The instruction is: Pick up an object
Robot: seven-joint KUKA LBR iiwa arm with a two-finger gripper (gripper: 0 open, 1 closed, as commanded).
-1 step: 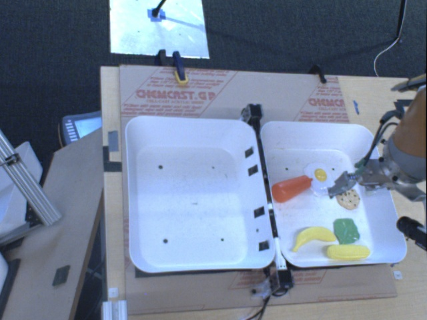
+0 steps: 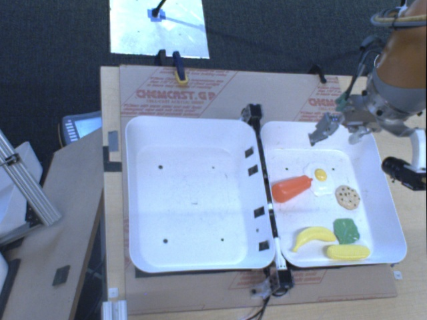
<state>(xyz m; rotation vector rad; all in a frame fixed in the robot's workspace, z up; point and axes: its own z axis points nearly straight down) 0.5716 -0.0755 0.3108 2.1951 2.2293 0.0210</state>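
The gripper hangs above the right bin near its twelve o'clock rim, with nothing visibly in its grasp; how wide it stands I cannot tell. This looks like the approach step. The fried egg lies closest, toward six o'clock of the gripper, the carrot just beyond. Next it likely must line up and descend.

Dark carpeted floor surrounds the tabletop; a shiny metal sheet lies far left of the gripper.
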